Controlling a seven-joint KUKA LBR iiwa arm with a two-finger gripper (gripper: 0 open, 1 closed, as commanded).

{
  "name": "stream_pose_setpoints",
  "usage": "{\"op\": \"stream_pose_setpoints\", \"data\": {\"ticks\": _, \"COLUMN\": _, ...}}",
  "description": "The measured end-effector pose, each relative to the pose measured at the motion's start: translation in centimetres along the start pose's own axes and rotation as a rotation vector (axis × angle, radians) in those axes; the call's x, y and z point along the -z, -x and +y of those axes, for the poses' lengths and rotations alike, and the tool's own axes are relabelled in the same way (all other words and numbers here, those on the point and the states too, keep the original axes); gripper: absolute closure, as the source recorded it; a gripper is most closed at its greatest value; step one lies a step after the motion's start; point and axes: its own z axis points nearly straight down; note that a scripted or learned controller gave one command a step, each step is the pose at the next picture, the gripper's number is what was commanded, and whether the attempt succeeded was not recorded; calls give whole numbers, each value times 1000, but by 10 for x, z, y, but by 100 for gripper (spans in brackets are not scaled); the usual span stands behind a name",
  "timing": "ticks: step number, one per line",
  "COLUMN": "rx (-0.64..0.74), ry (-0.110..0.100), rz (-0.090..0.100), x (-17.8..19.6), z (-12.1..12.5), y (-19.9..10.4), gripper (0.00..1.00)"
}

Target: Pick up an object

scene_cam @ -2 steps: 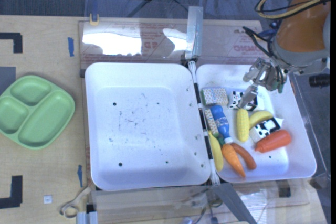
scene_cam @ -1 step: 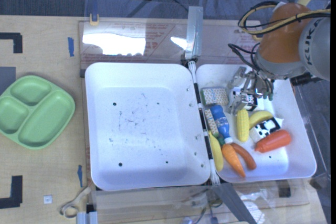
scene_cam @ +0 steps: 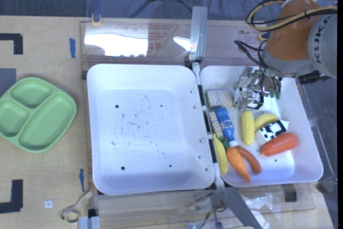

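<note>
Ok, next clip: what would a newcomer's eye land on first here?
Probably the bright heap of toy food in the right bin: an orange carrot, a yellow corn cob and a blue bottle. The grey arm's tool hangs over that bin's far end, beside the orange band. A green divided plate sits on the bench at the far left.

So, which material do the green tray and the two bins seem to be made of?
Green tray: probably moulded plastic, smooth and slightly glossy, with rounded compartments. Left bin and right bin: likely thin white plastic, matte; the left one's floor shows scuff marks.
</note>
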Motion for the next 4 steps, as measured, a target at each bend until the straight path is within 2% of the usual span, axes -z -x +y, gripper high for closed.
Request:
{"op": "stream_pose_setpoints", "data": {"ticks": 1, "rx": -388, "ry": -7, "rz": 7, "x": 73, "z": -22, "y": -5, "gripper": 100}}
{"op": "stream_pose_setpoints", "data": {"ticks": 2, "rx": -673, "ry": -9, "rz": 6, "x": 110, "z": -30, "y": -1, "gripper": 100}}
{"op": "stream_pose_setpoints", "data": {"ticks": 3, "rx": -573, "ry": -9, "rz": 10, "x": 65, "z": -40, "y": -3, "gripper": 100}}
{"op": "stream_pose_setpoints", "data": {"ticks": 4, "rx": -816, "ry": -9, "rz": 6, "x": 116, "z": -9, "y": 7, "gripper": 100}}
